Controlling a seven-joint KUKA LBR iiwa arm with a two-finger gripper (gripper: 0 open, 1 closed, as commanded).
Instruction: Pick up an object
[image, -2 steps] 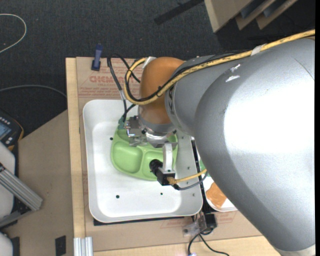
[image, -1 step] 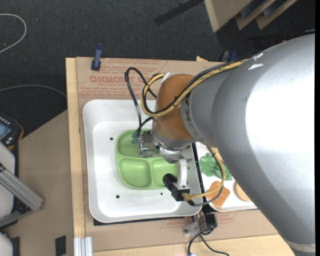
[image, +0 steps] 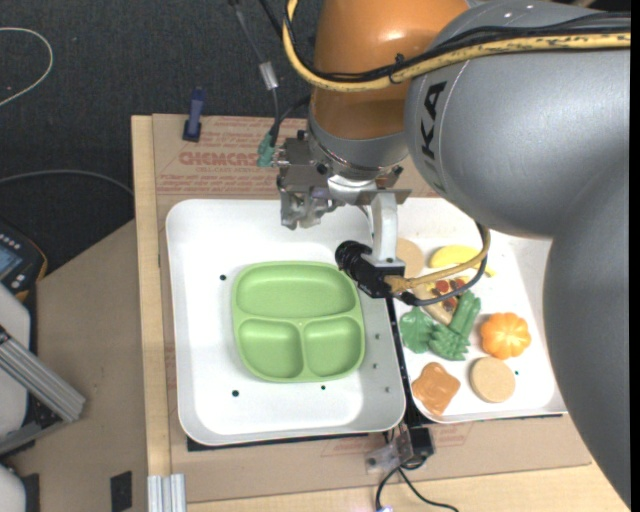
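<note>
My gripper (image: 301, 210) hangs over the far edge of the left white bin (image: 195, 330), just beyond a light green divided plate (image: 297, 320) that lies in that bin. Nothing shows between or under its tips. The right bin (image: 538, 392) holds toy foods: a yellow piece (image: 455, 257), a green leafy vegetable (image: 450, 325), an orange pumpkin (image: 504, 334), a tan round disc (image: 493, 379) and an orange-brown piece (image: 435, 386). The big grey arm covers the far right part of that bin.
The bins sit on a cardboard sheet (image: 160, 200) with a blue clip (image: 193, 115) at its far left corner. Cables run across the dark floor at the left. A small reddish-brown item (image: 446, 288) lies among the toy foods.
</note>
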